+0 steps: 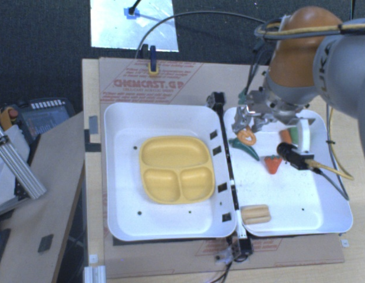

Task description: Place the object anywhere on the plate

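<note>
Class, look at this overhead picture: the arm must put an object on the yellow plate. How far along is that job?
Hardly begun. Done: nothing, since the yellow plate in the left bin carries no object. In hand: the gripper is low over the right bin, just above a small orange piece and a green one; a grasp cannot be confirmed. Left: secure one object, carry it across the divider, and set it on the plate.

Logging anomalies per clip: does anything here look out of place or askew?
One oddity: a tan bread-like piece lies across the right bin's near-left rim, partly over the divider. The yellow plate sits flat in the left bin.
</note>
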